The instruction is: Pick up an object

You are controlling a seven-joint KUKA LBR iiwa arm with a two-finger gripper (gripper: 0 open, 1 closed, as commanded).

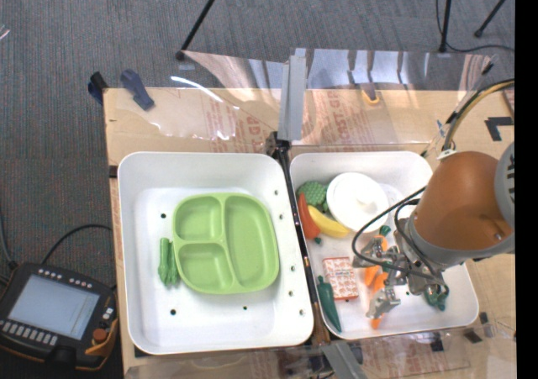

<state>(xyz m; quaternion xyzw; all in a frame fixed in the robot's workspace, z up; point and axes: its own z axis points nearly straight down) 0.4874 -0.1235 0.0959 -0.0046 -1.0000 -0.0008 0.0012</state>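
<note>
My gripper hangs low in the right bin, below the orange wrist band. Its fingers sit among small orange pieces near the bin's front, partly hidden by cables. Left of it lies a red-and-white packet. A dark green pepper lies at the front left. Further back are a white plate, a banana, a red-orange carrot-like piece and a green leafy item.
The left bin holds a green divided plate and a green pod beside it. A teach pendant lies on the floor at lower left. A clear shield stands behind the bins.
</note>
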